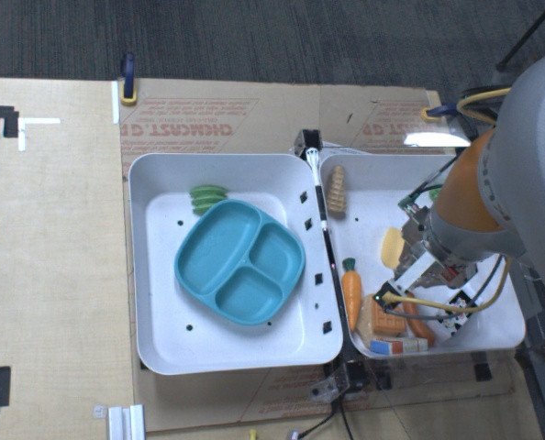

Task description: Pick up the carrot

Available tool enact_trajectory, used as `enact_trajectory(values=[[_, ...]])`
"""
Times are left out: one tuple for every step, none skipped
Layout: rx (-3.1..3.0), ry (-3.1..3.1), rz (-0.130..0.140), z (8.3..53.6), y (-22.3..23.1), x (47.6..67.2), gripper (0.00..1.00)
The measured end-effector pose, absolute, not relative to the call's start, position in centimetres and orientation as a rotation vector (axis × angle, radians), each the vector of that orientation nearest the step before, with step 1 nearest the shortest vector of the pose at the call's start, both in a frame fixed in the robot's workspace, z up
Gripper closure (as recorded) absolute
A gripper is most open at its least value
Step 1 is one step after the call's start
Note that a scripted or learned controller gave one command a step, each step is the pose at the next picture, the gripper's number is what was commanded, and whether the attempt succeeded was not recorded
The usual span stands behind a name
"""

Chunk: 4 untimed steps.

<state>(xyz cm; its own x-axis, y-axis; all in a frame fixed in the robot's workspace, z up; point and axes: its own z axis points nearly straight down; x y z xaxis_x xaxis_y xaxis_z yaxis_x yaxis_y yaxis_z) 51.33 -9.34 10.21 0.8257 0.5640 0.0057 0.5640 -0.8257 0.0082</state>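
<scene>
Gripper (417,287) sits low over the right-hand shallow white plastic bin (493,337), and we can't tell its state (wrist and cables hide it). We see the small orange carrot with green top (350,291) just left of the gripper, against that bin's left wall, long axis running along the wall, green end farthest from us. Nothing visibly held.
</scene>
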Motion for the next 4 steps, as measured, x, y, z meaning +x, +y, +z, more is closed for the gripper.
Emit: enact_trajectory(values=[[2.996,0.925,0.012,10.2,-9.3,51.3,0.00],[3.107,0.477,-0.006,9.2,-10.5,52.7,0.00],[3.108,0.473,-0.009,12.4,-9.3,57.7,0.00],[3.127,0.334,-0.003,9.3,-9.4,54.6,0.00]])
